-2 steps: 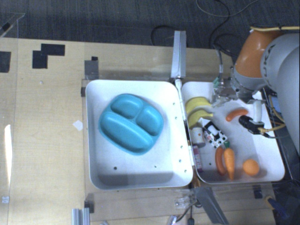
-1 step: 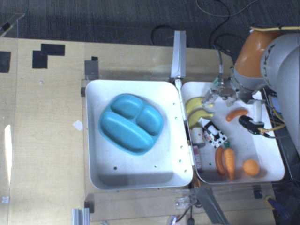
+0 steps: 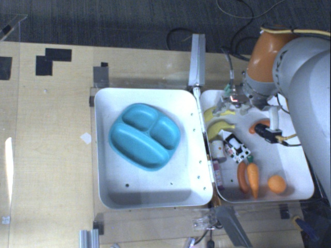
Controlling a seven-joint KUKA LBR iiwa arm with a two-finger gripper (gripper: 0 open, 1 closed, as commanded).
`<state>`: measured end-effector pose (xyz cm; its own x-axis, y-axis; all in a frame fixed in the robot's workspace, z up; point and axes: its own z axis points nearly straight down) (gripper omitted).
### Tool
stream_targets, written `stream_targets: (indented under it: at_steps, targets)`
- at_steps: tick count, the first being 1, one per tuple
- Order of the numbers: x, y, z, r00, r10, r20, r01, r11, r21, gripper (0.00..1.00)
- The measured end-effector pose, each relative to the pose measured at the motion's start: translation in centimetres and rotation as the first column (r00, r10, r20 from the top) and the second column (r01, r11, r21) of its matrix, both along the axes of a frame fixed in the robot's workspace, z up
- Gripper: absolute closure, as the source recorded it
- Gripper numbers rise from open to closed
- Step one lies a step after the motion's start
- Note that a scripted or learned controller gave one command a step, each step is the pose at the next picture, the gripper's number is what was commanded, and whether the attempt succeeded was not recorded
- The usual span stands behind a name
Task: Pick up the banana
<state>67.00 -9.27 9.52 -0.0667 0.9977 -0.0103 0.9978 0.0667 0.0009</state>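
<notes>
We see the banana (image 3: 218, 126) in the right bin (image 3: 305, 190), near its left wall, long axis running from lower left to upper right, curving. The tool (image 3: 231, 101) hovers at the banana's upper end; we cannot tell its opening.

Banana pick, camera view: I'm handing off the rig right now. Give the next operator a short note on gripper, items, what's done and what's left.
Gripper: low over the top left corner of the right bin, just above the banana; whether its fingers are open or shut can't be told from here.
Banana: lying in the right bin against its left wall, not lifted.
Nearby: carrot and orange toward the bin's front, a small black-and-white item just below the banana.
Left bin: holds a blue divided plate.
Done: arm brought near the banana.
Left: confirm a grasp and lift it.
</notes>
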Motion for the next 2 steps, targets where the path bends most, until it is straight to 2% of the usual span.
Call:
stream_targets:
  at_steps: [1,2]
  targets:
    - [-2.3,0.8,1.1,0.997,-0.071,0.004,0.071,0.997,0.01,0.0]
    - [-2.1,0.9,2.3,0.998,-0.068,0.009,0.068,0.998,0.011,1.0]
